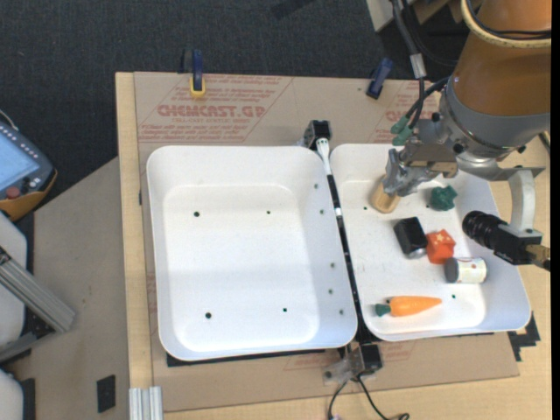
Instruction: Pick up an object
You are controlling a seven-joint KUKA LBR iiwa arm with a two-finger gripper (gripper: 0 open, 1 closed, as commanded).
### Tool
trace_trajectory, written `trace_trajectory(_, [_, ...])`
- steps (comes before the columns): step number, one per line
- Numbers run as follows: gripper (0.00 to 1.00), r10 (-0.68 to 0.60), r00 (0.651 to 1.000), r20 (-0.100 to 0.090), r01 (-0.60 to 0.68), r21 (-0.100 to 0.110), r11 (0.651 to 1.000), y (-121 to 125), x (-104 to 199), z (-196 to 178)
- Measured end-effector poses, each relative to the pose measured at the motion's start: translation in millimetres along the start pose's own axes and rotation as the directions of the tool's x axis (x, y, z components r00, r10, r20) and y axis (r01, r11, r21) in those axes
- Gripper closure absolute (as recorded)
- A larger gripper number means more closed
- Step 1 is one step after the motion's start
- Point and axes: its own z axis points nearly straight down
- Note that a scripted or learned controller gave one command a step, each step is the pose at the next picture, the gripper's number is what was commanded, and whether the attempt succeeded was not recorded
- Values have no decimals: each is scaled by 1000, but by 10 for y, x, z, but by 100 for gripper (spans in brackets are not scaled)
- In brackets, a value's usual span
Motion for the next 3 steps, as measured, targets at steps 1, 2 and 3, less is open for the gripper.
trace_trajectory(1, [100, 9, 1000, 1, -9, 15, 1000, -220, -233, 295])
trace_trajectory(2, [100, 2, 1000, -2, -2, -11, 1000, -282, 54, -1270])
trace_trajectory(3, [100, 7, 1000, 2, -7, 21, 1000, -311, 149, -165])
